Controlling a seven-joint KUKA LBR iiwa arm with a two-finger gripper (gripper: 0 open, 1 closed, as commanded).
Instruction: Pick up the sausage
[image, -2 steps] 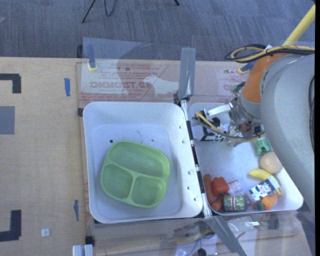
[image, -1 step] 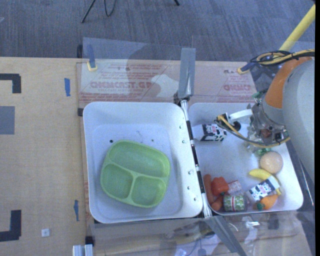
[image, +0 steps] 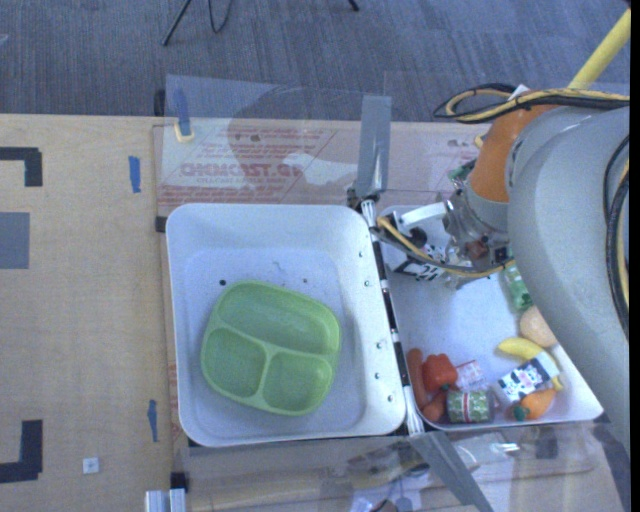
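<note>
The hand (image: 455, 255) hangs over the back of the right bin (image: 455, 320), near its left wall; whether it is open or closed cannot be told. The sausage (image: 414, 362), reddish, lies against that bin's left wall near the front, beside a red pepper (image: 438, 371) and a small can (image: 468, 405). The bin's middle floor is bare. The left bin (image: 190, 240) holds 1 green divided plate (image: 270, 347).

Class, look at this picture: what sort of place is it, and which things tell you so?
Probably a robotics lab. A robot arm reaches over two white bins, one holding a green tray, the other toy food; blue tape marks the bench.
</note>
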